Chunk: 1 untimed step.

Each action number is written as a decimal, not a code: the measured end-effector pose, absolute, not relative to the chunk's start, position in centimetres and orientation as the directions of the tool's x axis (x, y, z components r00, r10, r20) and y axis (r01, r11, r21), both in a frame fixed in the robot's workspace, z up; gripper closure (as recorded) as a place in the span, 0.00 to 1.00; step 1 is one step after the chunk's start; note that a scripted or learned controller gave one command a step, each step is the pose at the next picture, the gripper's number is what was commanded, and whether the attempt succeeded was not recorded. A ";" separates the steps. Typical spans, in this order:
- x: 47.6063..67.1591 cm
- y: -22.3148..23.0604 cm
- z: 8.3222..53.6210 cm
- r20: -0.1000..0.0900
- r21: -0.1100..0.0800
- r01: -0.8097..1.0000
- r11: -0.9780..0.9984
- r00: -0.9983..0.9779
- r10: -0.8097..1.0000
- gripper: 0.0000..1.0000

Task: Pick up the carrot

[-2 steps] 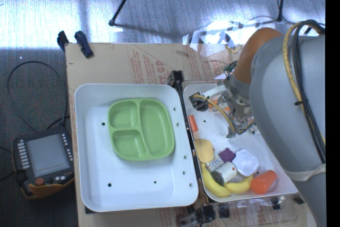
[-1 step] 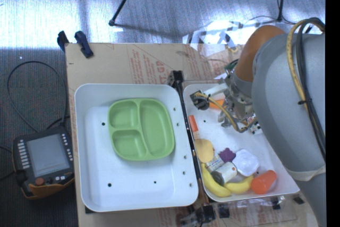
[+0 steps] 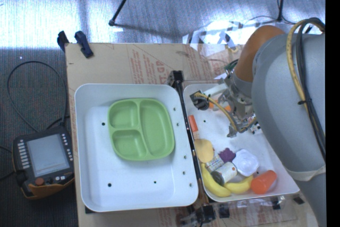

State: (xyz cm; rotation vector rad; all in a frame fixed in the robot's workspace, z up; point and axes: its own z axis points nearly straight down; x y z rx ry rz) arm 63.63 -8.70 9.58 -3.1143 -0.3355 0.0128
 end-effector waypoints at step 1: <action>62.1 -8.2 8.6 -0.008 -0.007 0.195 -0.981 0.981 0.196 0.00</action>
